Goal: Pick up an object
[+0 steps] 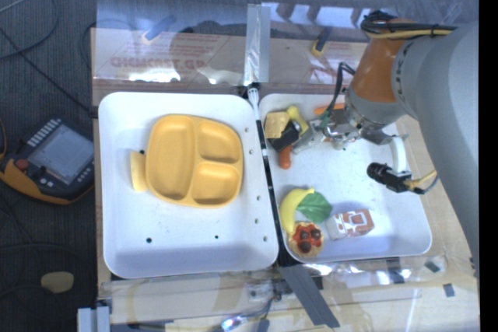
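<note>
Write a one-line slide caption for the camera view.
KUKA arm's tool reaches the right bin's far-left corner by a yellow toy; a yellow divided plate sits in the left bin.

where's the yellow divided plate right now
The yellow divided plate lies in the left white bin, near its middle, with a small pale yellow piece touching its left edge.

arm point(447, 82): bulky pale grey casing | orange band point(379, 74) above wrist | black and yellow cable point(397, 26) along top | gripper point(311, 130): dark metal
</note>
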Available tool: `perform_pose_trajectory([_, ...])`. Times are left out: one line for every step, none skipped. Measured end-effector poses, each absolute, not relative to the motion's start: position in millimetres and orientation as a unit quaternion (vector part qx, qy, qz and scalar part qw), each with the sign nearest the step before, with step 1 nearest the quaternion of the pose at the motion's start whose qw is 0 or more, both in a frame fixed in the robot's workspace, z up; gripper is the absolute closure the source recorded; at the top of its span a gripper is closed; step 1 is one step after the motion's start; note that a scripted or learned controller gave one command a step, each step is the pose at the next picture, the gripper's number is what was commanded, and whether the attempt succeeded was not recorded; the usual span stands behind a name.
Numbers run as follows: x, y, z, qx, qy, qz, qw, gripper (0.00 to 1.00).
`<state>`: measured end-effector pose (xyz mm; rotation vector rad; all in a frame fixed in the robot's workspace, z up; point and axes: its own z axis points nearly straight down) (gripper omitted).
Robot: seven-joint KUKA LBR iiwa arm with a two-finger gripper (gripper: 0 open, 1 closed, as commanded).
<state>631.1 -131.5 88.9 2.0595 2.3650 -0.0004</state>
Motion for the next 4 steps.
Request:
perform_pose_trajectory([612.2, -126, 121, 0.731, 0.682, -0.0014, 0.0, 0.0])
perform_pose_trajectory([658.5, -124, 91, 0.712, 0.701, -0.0178, -0.021, 0.0])
perform_pose_trajectory([655.9, -119, 91, 0.7, 0.714, -0.023, -0.014, 0.0])
perform_pose_trajectory([655.1, -124, 99, 0.701, 0.713, -0.0259, -0.012, 1.0])
